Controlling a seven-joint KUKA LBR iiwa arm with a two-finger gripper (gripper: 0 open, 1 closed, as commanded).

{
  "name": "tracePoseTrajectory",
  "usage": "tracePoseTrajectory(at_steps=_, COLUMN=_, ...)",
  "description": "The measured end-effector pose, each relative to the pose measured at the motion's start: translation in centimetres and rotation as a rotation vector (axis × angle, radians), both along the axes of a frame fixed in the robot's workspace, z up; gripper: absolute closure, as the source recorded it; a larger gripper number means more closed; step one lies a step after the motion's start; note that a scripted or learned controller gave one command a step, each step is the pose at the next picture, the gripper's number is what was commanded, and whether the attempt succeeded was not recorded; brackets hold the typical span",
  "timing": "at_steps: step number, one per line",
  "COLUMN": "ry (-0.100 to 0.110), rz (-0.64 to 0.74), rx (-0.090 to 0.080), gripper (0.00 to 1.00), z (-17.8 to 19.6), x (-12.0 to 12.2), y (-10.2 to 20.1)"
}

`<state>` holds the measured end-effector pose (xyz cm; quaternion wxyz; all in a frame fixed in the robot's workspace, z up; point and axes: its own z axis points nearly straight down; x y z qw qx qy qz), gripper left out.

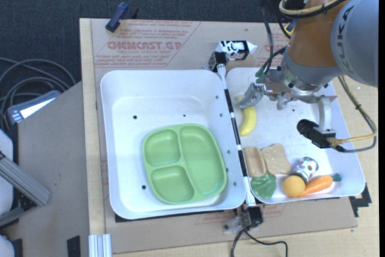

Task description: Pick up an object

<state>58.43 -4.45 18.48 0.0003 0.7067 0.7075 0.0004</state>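
Note:
In the right bin [352,156] a yellow banana [248,121] lies by the left wall. Two tan bread slices [267,159] rest beside a green leafy piece [263,185], an orange ball [294,186], a carrot [319,183] and a small round patterned toy [307,168] along the front. My gripper [266,99] hangs over the back of this bin, just above and right of the banana's top end. Its fingers are spread open with nothing between them.
The left bin [120,99] holds a green divided plate [183,162]. A black part on a bracket [314,132] with a yellow cable hangs off the wrist over the right bin's middle. A black-and-white tag [233,50] and a blue clip [117,16] lie on the cardboard behind the bins.

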Motion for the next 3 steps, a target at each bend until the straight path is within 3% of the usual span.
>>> tracePoseTrajectory(at_steps=1, ry=-0.001, rz=-0.001, rx=-0.001, gripper=0.0, z=0.0, x=6.7, y=-3.8)
tracePoseTrajectory(at_steps=2, ry=0.002, rz=-0.002, rx=0.0, gripper=0.0, z=-10.1, x=2.2, y=-5.3)
tracePoseTrajectory(at_steps=3, ry=-0.001, rz=-0.001, rx=0.0, gripper=0.0, z=-10.0, x=4.3, y=-4.8)
